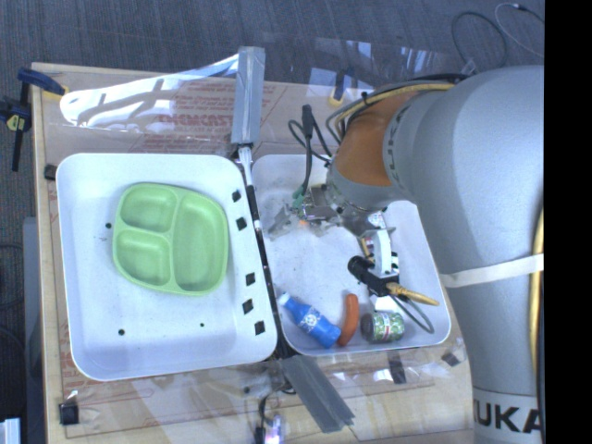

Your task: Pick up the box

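A blue pack with a white end (pixel 310 322), the most box-like thing here, lies at the front of the right bin (pixel 305 266). My gripper (pixel 303 213) is low in the far left part of that bin, well behind the blue pack and apart from it. The grey wrist with its orange band (pixel 363 155) covers the bin's far right corner. I see nothing held in the gripper.
Beside the blue pack lie a thin red-orange stick (pixel 350 317) and a small green can (pixel 384 325). The left bin (pixel 83 276) holds a green divided plate (pixel 172 239). The arm's big grey body (pixel 481 229) fills the right side.
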